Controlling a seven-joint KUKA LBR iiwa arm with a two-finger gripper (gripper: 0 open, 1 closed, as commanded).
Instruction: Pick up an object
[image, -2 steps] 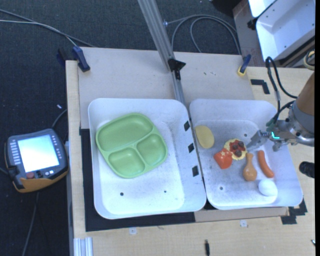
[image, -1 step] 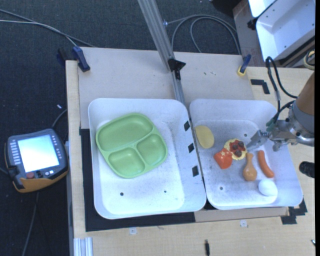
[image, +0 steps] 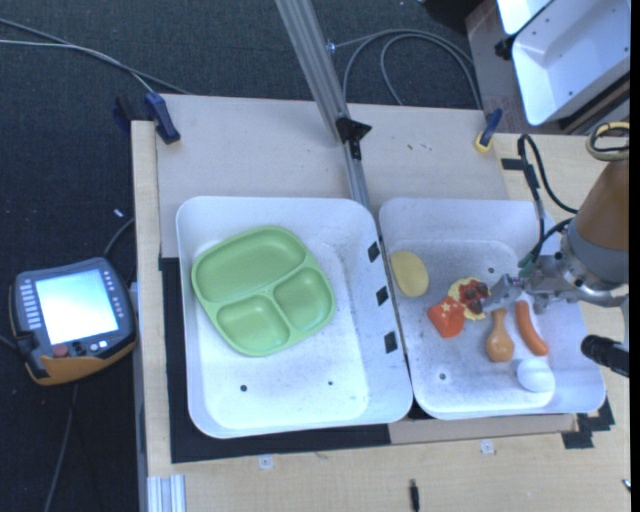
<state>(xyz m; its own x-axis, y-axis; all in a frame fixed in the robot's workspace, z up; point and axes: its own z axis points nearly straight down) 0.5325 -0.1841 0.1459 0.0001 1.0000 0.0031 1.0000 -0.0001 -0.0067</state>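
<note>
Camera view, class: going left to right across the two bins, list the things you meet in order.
Green plate → yellow disc → red piece → brown drumstick → orange sausage.

no legible text, label, brand, number or sign anywhere

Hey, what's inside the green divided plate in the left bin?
The green divided plate shows three bare compartments with no food in them. Whatever lies beneath it on the left bin is covered.
</note>
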